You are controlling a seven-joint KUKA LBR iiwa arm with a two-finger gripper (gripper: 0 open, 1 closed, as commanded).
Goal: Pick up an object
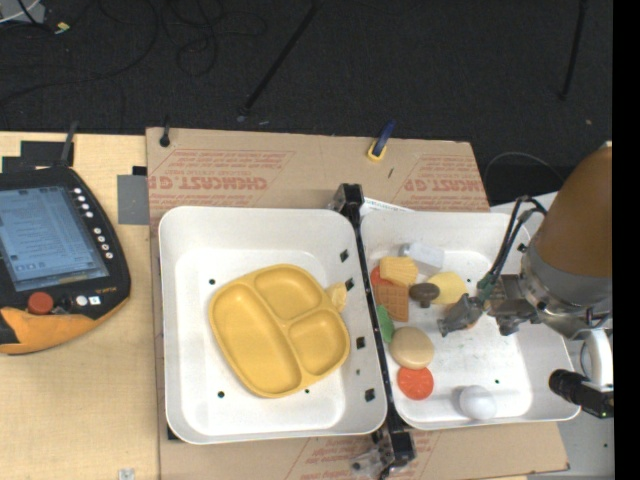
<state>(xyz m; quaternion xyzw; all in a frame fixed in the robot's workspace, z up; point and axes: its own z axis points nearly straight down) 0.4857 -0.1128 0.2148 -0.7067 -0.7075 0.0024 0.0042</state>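
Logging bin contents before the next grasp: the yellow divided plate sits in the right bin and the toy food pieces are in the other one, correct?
Not quite. The camera view shows the yellow divided plate in the left bin; the toy food pieces lie in the right bin, where the gripper is.

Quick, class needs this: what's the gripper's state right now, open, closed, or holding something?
Gripper: cannot be told; it sits low in the right bin beside the toy foods, nothing visibly held.
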